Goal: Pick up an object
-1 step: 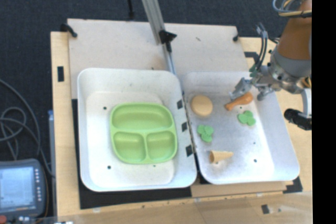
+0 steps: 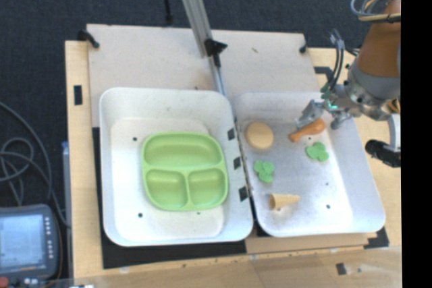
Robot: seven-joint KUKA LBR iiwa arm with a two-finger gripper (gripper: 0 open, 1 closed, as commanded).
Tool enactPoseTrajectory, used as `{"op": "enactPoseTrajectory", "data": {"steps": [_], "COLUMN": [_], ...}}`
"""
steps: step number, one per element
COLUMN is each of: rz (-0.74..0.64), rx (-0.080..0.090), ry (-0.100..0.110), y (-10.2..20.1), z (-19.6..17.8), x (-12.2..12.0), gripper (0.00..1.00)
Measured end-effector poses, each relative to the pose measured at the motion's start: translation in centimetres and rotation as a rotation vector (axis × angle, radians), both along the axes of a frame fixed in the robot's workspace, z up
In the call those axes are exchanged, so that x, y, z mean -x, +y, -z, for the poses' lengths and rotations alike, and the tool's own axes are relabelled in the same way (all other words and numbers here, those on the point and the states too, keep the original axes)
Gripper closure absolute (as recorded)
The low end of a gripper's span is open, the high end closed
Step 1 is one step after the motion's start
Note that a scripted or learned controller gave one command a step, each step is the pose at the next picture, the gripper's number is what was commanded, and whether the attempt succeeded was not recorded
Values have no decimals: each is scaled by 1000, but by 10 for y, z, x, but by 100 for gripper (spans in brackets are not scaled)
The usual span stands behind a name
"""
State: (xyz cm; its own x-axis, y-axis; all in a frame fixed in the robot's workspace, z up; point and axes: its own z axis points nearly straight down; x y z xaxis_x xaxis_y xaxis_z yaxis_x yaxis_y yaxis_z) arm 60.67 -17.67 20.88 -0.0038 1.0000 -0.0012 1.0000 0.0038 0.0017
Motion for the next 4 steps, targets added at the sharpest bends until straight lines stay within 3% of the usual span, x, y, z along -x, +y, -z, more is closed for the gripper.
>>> {"op": "enactPoseTrajectory", "data": {"steps": [1, 2, 3, 4], "rz": [-1, 2, 3, 3], "rx": [0, 3, 3, 0], "ry": [6, -2, -8, -4], "y": [5, 4, 3, 5], "z": [60, 108, 93, 44], "x": [-4, -5, -7, 0], "gripper": [0, 0, 100, 100]}}
